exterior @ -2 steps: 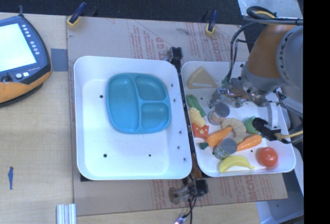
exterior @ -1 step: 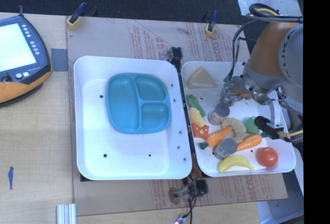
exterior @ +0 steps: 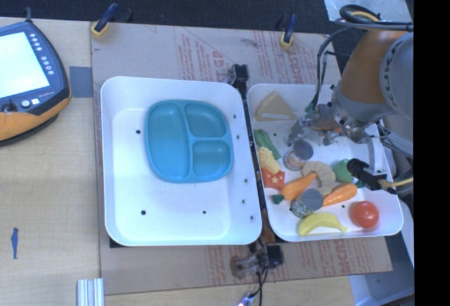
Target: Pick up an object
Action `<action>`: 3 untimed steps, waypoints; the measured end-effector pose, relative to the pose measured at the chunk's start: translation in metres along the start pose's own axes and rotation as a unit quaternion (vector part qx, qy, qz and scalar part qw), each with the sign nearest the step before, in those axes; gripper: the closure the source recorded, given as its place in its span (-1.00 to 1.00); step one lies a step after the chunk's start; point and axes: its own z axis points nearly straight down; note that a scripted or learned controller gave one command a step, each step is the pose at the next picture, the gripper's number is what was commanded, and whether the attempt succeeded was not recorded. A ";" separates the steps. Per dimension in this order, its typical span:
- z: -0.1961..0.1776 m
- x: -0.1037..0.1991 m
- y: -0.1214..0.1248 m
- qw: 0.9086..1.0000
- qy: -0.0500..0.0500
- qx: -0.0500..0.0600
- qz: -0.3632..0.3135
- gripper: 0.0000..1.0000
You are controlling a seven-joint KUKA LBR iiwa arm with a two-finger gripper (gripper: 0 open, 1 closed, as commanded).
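Nearest the camera, a yellow plastic banana (exterior: 321, 224) lies at the front of the right shallow white bin (exterior: 281, 228) among toy foods, while the metal two-finger gripper (exterior: 304, 130) hovers above them, jaws spread, empty.

Light is bright and even across the bench, seemingly from overhead, and shadows are soft and short. The two shallow white plastic bins (exterior: 119, 157) are nearly washed out, with faint glare on their raised rims. The glossy turquoise divided plate (exterior: 188, 140) carries a mild sheen. The white screen of the orange-edged tablet (exterior: 24, 76) is blown out. The dark floor along the top stays underexposed. Focus is slightly soft overall, and small toy foods blur together.
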 end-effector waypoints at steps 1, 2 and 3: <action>0.009 0.037 -0.039 1.000 -0.002 -0.003 0.002 -1.00; 0.009 0.003 0.051 1.000 0.002 -0.002 0.001 -1.00; 0.010 0.012 -0.020 1.000 0.002 0.000 0.001 -1.00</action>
